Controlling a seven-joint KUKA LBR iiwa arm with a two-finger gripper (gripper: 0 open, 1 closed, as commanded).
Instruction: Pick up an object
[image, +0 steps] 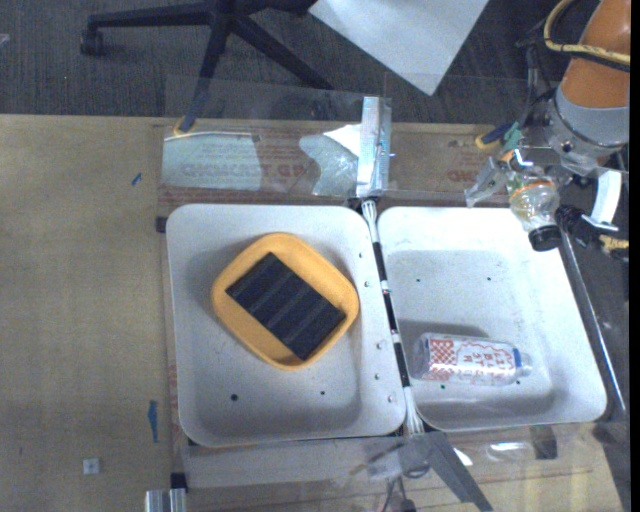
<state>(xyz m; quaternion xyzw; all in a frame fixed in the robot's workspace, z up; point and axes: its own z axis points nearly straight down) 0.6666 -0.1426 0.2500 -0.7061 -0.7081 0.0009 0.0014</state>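
white plastic defines both shallow bins on the tan wooden table (70, 300). left bin (190, 400): holds a rounded yellow-orange pad w/ a black ribbed panel on top (285, 300), lying flat and turned at a slant, near the bin's centre. right bin (560, 400): holds a clear plastic bottle w/ a red-and-white printed label (470, 358), lying on its side along the near wall, cap end toward the right. grey arm w/ orange band (598, 70) sits at upper right, above the right bin's far corner. claw (520, 190) hangs at that corner, well apart from the bottle; claw spread or pressed together: cannot tell, view too cluttered.
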